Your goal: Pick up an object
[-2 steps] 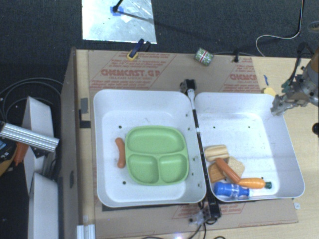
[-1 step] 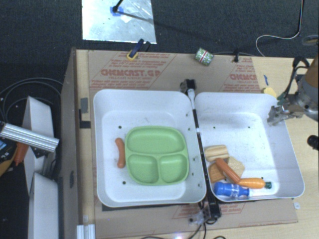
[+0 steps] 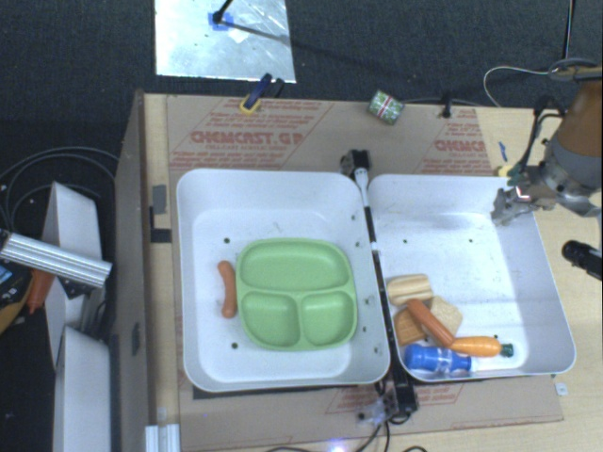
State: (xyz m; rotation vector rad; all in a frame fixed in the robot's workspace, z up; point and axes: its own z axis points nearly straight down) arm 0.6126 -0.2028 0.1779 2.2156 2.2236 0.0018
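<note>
My gripper (image 3: 507,205) hangs over the far right part of the right bin (image 3: 528,271), near its right wall, with nothing seen in it. The loose objects are heaped in that bin's near left corner, well away from the gripper. There lie a tan bread piece (image 3: 409,288), a second bread piece (image 3: 447,312), a reddish sausage (image 3: 429,321) across them, an orange carrot (image 3: 476,347) and a blue bottle (image 3: 435,360). In the left bin (image 3: 203,252) a green divided plate (image 3: 297,292) sits beside another sausage (image 3: 227,288).
Behind the bins a cardboard sheet (image 3: 283,135) carries a green tape roll (image 3: 385,106) and a yellow-blue clamp (image 3: 256,94). A shiny metal plate (image 3: 224,24) lies farther back. Cables and white boxes (image 3: 71,271) stand at the left.
</note>
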